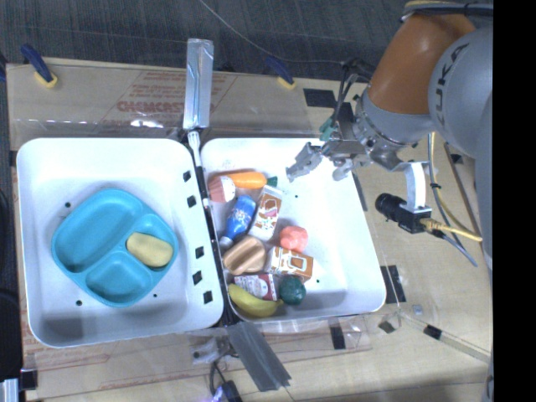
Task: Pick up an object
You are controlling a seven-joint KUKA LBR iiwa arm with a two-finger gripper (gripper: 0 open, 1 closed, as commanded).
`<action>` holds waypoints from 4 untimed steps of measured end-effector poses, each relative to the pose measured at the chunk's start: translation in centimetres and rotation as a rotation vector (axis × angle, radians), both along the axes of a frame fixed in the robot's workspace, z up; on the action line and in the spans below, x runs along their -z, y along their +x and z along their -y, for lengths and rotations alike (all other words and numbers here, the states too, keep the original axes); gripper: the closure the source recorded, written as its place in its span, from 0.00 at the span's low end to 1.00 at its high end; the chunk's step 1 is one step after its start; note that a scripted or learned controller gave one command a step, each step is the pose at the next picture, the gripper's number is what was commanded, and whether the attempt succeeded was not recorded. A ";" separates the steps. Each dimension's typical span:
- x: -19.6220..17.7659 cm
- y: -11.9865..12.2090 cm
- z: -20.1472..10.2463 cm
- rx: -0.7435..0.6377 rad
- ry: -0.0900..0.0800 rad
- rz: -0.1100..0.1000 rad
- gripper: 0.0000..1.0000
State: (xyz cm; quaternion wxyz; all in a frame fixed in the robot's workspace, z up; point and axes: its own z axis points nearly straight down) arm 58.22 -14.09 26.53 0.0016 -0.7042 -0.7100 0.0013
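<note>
Overhead, gripper [311,162] above right bin's [352,224] bare side

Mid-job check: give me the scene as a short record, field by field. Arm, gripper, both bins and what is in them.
arm: grey KUKA arm reaching in from the right, orange band above the wrist
gripper: gripper above the right bin's upper part, nothing seen between its fingers
left bin: left bin holds a blue divided plate with a yellowish potato-like piece on it
right bin: right bin holds a pile along its left side: carrot, blue bottle, small carton, bread roll, pink piece, banana, dark green ball
</note>
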 end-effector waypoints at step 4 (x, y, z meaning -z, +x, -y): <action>6.6 7.7 -8.2 -0.082 -0.005 0.017 0.00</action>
